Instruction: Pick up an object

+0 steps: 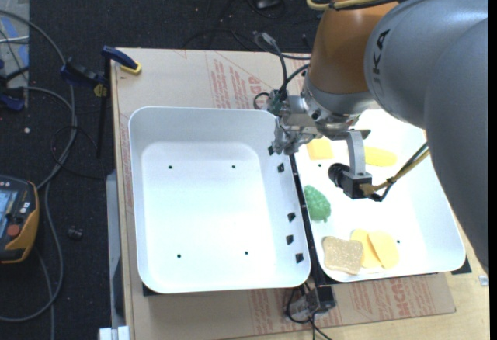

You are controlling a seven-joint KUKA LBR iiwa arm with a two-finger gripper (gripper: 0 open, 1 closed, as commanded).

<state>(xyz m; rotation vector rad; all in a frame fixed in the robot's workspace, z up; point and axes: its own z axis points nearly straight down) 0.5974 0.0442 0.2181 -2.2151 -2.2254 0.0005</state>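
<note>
My gripper hangs over the seam where the two bins meet, and I cannot tell whether it is apart or together. Just beside it in the right bin lies a yellow piece, with another yellow piece further right. Nearer the camera are a green lump, a tan slice and yellow slices touching it. The left bin is white. Both sit on a pale tabletop with red print, over a dark floor strewn with cables.
</note>
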